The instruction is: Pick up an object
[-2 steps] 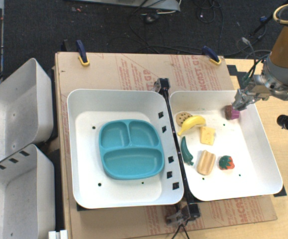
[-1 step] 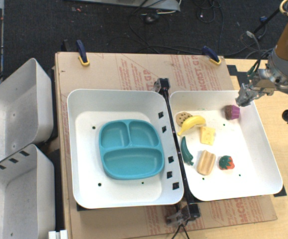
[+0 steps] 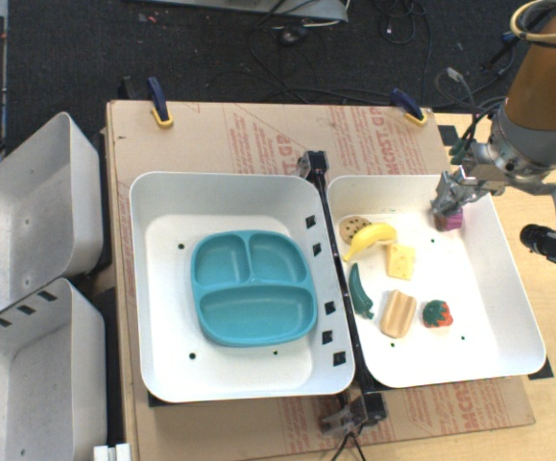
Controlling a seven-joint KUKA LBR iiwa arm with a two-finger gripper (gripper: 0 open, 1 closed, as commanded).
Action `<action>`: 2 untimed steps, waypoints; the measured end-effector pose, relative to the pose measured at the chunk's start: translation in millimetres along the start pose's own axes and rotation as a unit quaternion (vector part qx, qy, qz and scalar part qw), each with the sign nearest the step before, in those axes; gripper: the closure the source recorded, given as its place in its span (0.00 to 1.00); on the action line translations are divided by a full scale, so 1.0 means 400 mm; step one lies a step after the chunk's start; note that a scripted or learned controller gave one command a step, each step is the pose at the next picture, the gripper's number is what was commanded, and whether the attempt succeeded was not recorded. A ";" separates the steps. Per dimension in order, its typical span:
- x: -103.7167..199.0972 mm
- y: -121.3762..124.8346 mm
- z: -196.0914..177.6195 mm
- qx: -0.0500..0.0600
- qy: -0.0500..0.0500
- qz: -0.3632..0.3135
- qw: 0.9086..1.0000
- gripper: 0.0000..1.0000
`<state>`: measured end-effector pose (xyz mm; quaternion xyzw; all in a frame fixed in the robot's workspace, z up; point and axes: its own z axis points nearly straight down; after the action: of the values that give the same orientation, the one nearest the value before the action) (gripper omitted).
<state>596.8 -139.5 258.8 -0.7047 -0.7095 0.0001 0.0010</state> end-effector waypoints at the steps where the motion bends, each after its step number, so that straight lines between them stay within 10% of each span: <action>1: 0.131 -0.053 -0.012 0.000 0.000 -0.001 1.000 1.00; 2: 0.264 -0.120 0.024 0.001 0.000 0.000 1.000 1.00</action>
<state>548.2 -34.1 249.3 -0.7045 -0.7097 0.0009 0.0023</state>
